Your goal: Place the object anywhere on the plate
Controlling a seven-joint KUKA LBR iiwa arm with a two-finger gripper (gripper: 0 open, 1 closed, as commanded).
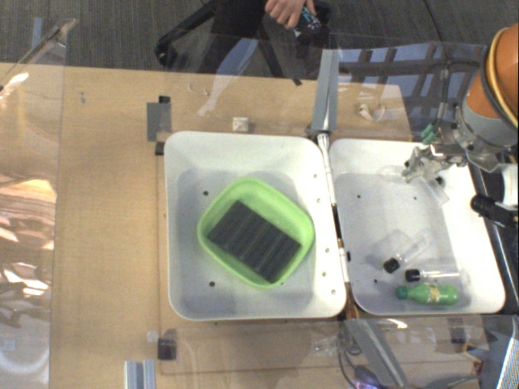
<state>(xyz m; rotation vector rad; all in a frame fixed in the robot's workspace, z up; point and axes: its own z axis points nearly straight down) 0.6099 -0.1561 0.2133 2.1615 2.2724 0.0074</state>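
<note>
A lime green plate (212, 217) sits in the middle of the left bin (182, 168). A black ridged rectangular slab (253, 237) lies flat on the plate, tilted diagonally. My gripper (423, 162) hangs over the upper right part of the right bin (357, 217), far from the plate, on the grey arm with its orange band (495, 87). I see nothing in the gripper's grasp.
In the right bin's lower part lie a clear bottle with a black cap (403, 254), a clear tube with a black cap (435, 275) and a green bottle (430, 294). A grey divider post (326, 96) stands between the bins at the back. A person's hand (285, 2) is beyond the bench.
</note>
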